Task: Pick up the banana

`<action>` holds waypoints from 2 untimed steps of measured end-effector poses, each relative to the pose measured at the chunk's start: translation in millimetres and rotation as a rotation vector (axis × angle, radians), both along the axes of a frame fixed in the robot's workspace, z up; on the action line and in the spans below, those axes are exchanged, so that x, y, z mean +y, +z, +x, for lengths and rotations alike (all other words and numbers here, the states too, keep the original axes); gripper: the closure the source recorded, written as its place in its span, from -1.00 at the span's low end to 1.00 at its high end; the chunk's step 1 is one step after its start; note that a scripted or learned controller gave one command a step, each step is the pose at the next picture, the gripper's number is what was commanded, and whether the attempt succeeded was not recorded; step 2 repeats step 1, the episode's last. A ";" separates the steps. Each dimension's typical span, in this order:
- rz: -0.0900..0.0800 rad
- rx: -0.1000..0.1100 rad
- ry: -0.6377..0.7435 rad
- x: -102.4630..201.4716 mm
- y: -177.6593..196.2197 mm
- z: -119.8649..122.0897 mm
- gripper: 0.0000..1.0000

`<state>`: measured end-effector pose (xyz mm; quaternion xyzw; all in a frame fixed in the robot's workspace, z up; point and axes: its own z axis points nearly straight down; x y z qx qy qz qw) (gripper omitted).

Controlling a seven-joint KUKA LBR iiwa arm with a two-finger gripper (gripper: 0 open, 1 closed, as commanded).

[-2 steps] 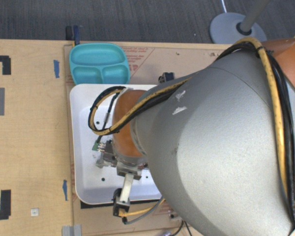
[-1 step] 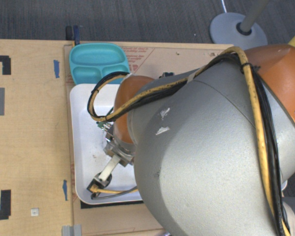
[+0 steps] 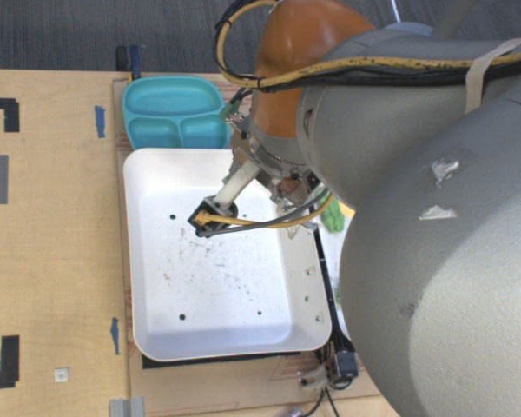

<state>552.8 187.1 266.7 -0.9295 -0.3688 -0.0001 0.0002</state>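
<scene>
Cannot tell how far open the tool (image 3: pixel 285 196) is; sits mid-frame over the white bin (image 3: pixel 208 294), yellow banana (image 3: pixel 346 208) sliver just to its right beside a green thing (image 3: pixel 333 218)

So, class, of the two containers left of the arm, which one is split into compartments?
The teal tray, at the top of the view. Ridges divide it into compartments, while the white bin below it is one undivided basin.
</scene>
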 end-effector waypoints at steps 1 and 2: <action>-0.001 0.005 -0.116 -67.0 -17.5 -71.8 -1.00; -0.001 0.005 -0.116 -67.0 -17.5 -71.8 -1.00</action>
